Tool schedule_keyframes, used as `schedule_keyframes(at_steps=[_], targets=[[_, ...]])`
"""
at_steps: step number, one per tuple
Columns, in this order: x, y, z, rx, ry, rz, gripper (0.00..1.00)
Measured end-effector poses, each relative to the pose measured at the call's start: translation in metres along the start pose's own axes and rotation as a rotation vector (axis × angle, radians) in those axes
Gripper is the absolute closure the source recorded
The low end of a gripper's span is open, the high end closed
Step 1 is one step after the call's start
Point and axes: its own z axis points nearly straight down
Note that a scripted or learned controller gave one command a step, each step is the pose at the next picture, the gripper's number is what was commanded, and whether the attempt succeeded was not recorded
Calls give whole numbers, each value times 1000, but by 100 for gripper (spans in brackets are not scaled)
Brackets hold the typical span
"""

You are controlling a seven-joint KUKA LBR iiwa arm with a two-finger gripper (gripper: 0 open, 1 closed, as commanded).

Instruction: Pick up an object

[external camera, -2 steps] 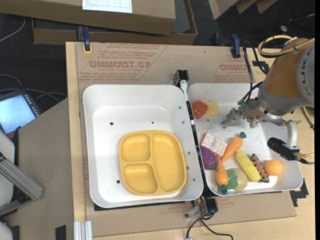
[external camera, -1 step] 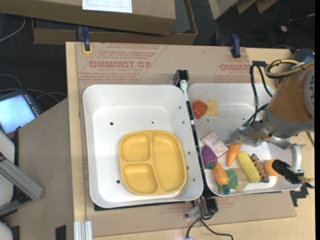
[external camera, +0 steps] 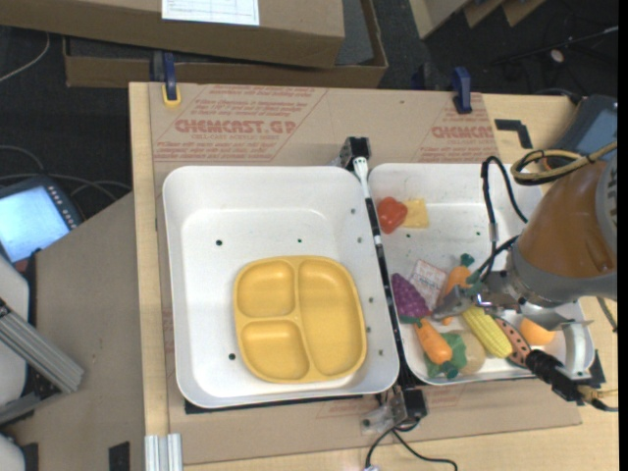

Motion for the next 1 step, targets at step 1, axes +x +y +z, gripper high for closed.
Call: schedule_keyframes(at_steps=[1], targets=[[-1, 3, -10, -7, -4, 0, 100]])
